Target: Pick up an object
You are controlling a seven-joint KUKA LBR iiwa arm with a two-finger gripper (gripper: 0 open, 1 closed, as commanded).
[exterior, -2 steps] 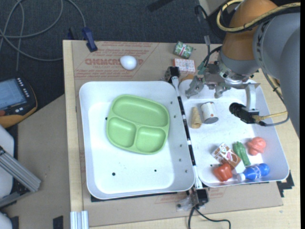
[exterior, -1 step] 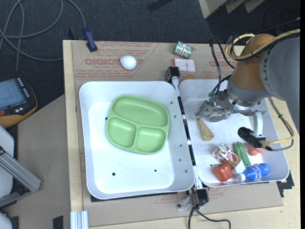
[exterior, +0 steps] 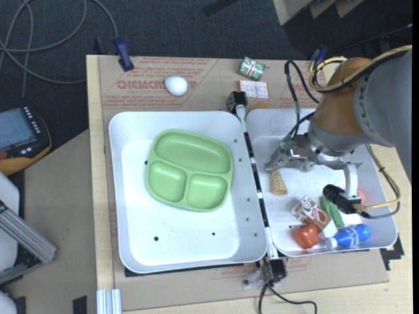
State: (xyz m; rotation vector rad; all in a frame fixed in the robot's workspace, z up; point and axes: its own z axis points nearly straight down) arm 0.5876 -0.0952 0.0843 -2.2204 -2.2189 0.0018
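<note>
I see the arm [exterior: 366,103] reaching in from the right, over the right bin [exterior: 262,126]. Its gripper [exterior: 292,156] hangs low near the bin's left wall. I cannot tell how it is set.

Just near of it lies a tan cork-like piece [exterior: 279,181]. More small things sit in the bin's near right corner: a red piece [exterior: 306,235], a blue and white bottle [exterior: 350,236], and a green marker [exterior: 332,212].

The left bin [exterior: 127,195] holds a green divided plate [exterior: 190,170].
</note>
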